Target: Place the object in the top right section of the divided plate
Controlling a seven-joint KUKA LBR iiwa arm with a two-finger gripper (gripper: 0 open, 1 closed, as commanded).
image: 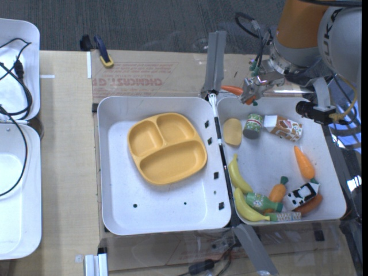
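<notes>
A wooden tabletop point(63, 154) carries two shallow white bins side by side. The left bin point(115, 211) holds a yellow divided plate point(167, 148) with two small sections at the top and one wide section below; all three sections are bare. The right bin point(328, 154) holds toy food: a pale yellow slice point(232, 132), a small can point(253, 126), a carton point(284, 127), a carrot point(304, 163), two bananas point(244, 194), and a black-and-white cow figure point(303, 194). The grey arm with its orange band point(313, 16) reaches in from the right. Its claw point(253, 92) hovers over the right bin's far left corner, with something small and orange at its tip point(248, 100); whether the claw is apart or together I cannot tell.
</notes>
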